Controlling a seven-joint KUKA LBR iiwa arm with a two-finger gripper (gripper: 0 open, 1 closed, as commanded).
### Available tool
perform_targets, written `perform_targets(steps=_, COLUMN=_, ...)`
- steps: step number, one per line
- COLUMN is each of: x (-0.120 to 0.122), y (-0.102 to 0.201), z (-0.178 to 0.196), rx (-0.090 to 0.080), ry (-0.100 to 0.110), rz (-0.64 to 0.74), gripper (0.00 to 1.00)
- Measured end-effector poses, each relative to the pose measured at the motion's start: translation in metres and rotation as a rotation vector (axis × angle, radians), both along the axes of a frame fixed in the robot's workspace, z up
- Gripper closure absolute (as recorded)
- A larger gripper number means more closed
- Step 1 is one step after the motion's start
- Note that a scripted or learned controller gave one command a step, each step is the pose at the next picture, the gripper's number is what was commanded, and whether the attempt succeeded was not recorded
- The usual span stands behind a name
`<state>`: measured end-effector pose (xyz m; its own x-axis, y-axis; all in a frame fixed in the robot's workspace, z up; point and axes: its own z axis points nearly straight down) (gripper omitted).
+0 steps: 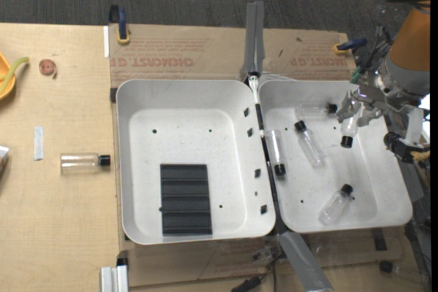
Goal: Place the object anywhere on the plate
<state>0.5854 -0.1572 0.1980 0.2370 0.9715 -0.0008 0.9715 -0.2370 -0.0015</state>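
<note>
A dark ridged plate (185, 200) lies on the floor of the left bin (137, 147), toward its front. My gripper (354, 113) hangs over the right bin (383, 215) near its far right corner. It is shut on a small clear bottle (349, 126), which points down with its black cap (346, 141) lowest. Three more clear bottles with black caps lie in the right bin: one in the middle (309, 143), one along the left wall (276, 150), and one at the front (334, 207). Another bottle (316, 109) lies by the back wall.
The raised rims between the two bins meet at a divider (263, 147). On the wooden bench to the left lie a loose clear bottle (82, 161), a small white strip (38, 143), a red disc (46, 66) and a yellow object (7, 75). Clamps (118, 20) hold the cardboard behind the bins.
</note>
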Motion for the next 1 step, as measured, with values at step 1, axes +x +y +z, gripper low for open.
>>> perform_targets(steps=1, x=0.0, y=0.0, z=0.0, rx=0.0, ry=0.0, rz=0.0, gripper=0.0)
